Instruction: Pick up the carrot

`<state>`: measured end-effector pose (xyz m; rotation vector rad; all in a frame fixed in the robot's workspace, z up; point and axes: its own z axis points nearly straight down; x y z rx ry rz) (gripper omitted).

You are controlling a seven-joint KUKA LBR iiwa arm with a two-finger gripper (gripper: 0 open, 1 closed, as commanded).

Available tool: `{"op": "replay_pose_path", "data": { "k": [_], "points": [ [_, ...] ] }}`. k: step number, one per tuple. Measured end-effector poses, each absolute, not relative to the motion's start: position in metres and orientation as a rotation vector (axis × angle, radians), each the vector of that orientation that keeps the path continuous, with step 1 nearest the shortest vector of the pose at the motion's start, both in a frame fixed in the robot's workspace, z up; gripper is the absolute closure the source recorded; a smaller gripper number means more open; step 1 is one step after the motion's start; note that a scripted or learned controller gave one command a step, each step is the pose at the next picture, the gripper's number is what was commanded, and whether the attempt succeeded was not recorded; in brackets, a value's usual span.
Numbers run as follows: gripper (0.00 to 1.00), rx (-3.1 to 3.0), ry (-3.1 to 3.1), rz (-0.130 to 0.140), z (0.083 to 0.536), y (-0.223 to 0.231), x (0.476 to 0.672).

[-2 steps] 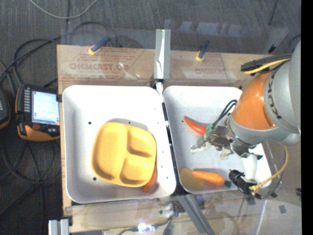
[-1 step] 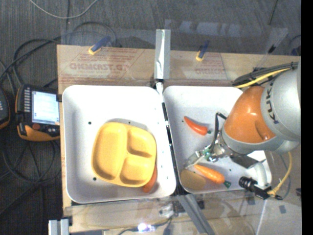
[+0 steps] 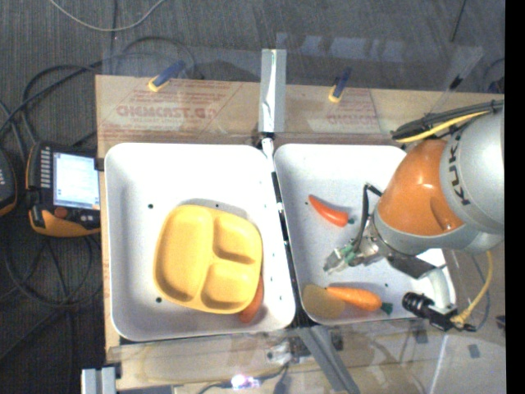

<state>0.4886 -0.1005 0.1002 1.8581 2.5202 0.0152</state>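
I see the carrot (image 3: 354, 297) lying just below my jaws (image 3: 338, 259) in the right bin (image 3: 328, 161); whether they're apart, I cannot tell.

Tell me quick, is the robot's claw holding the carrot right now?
Gripper: above the right bin, with nothing between its fingers; open or shut cannot be told. The carrot lies in the bin below it.

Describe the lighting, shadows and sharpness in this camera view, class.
Camera view: even, soft overhead light; the yellow tray casts a faint shadow on the left bin; the carrot is fairly sharp; the gripper looks slightly blurred; a small bright glare spot sits below the bins.
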Motion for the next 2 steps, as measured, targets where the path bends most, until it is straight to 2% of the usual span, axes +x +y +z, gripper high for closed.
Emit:
{"op": "replay_pose_path", "data": {
  "k": [1, 2],
  "points": [
    [1.0, 2.364, 2.072, -0.005, 0.118, -0.106, 0.483],
    [1.0, 2.779, 1.468, -0.012, 0.115, -0.133, 0.482]
  ]
}}
